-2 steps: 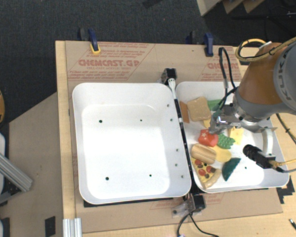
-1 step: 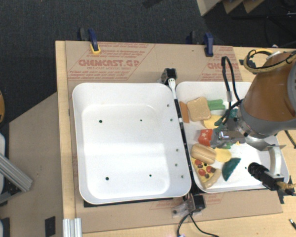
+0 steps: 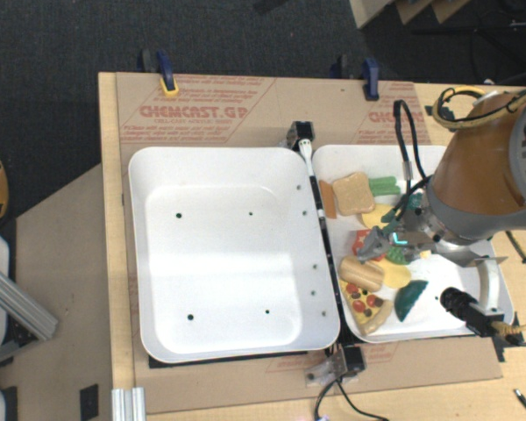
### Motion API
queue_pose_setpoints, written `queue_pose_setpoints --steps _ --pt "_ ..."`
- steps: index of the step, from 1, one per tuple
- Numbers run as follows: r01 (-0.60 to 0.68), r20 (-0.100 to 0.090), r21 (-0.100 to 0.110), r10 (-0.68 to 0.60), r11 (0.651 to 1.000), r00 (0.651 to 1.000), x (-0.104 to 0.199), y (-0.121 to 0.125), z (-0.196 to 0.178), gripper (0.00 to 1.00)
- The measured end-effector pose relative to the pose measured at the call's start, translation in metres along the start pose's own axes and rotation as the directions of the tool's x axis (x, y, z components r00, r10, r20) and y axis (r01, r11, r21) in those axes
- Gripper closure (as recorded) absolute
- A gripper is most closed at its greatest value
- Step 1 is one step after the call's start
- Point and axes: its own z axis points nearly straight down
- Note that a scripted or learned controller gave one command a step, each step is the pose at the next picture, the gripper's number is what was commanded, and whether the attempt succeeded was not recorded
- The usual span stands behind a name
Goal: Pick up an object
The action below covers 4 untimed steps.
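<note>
- Camera view: the arm (image 3: 482, 178) reaches in from the right over the right bin (image 3: 500, 310); the gripper (image 3: 381, 242) hangs low among the toy food.
- Whether its jaws are spread or pressed together cannot be told; nothing is seen between them.
- Nearest thing: the hot dog (image 3: 361, 274), just below the gripper and slightly left, its long axis running roughly left to right.
- The toast (image 3: 353, 193) lies up and left of the gripper, the pizza slice (image 3: 365, 307) beyond the hot dog.
- Judgement: a short move down the picture would bring the gripper over the hot dog.
</note>
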Motion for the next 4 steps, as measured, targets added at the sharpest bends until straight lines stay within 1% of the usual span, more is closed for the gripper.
queue_pose_setpoints --steps 1,2,3,4 --pt "0.005 0.003 -0.011 -0.005 1.0 1.0 0.005 0.093 -0.001 0.0" --pt "-0.003 0.004 -0.005 0.003 1.0 1.0 -0.034 0.062 0.102 0.0" --pt "0.0 0.003 -0.005 0.0 1.0 1.0 -0.045 0.07 0.099 0.0" --pt "0.0 0.003 -0.005 0.0 1.0 1.0 -0.044 0.07 0.089 1.0"
